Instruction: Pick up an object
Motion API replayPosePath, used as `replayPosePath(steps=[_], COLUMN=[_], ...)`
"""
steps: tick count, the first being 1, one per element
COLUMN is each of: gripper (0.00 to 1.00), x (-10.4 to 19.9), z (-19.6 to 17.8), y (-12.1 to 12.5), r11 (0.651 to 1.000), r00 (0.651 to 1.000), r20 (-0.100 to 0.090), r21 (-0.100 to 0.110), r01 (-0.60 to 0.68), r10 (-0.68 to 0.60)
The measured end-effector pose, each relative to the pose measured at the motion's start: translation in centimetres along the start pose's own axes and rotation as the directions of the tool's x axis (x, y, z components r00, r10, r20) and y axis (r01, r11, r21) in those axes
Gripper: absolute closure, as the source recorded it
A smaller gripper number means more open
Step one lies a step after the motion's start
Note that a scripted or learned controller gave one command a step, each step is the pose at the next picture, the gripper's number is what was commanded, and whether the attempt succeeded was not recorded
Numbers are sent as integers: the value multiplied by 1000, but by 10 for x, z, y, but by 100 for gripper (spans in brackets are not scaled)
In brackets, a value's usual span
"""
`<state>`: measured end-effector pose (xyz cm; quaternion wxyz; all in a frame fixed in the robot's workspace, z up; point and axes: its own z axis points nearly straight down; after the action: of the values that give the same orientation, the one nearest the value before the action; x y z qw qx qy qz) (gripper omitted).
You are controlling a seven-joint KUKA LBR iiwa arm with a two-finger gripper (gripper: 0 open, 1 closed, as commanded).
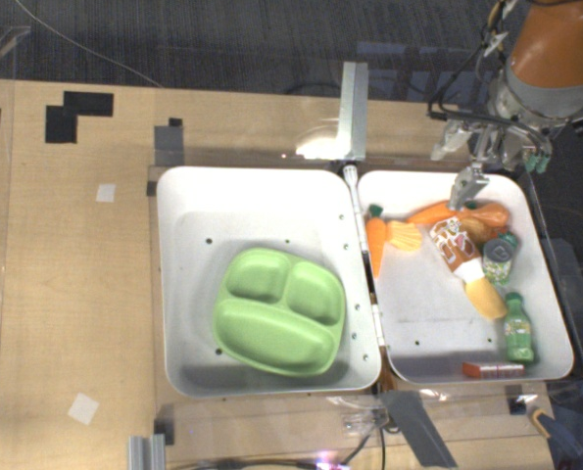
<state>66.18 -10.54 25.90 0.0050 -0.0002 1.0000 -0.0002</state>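
Gripper [466, 190] poised at the far edge of the right bin [418, 331]; how far it is opened cannot be told.

Nothing is seen held in it. Just below it an orange carrot-like toy [458, 213] is lain beside a red-and-white packet [452, 243]. Further toward the near side a yellow piece [487, 300], a green bottle [517, 329] and a red marker [493, 369] are found. Well to the gripper's left, a green divided tray [279, 311] is set in the left bin [188, 262].
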Motion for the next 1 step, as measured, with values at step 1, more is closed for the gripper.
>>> replayPosePath(steps=[1], gripper=[0], x=[29], z=[90], y=[13], r11=[989], r00=[989], r20=[-5], r21=[-2], r01=[145], r10=[-145])
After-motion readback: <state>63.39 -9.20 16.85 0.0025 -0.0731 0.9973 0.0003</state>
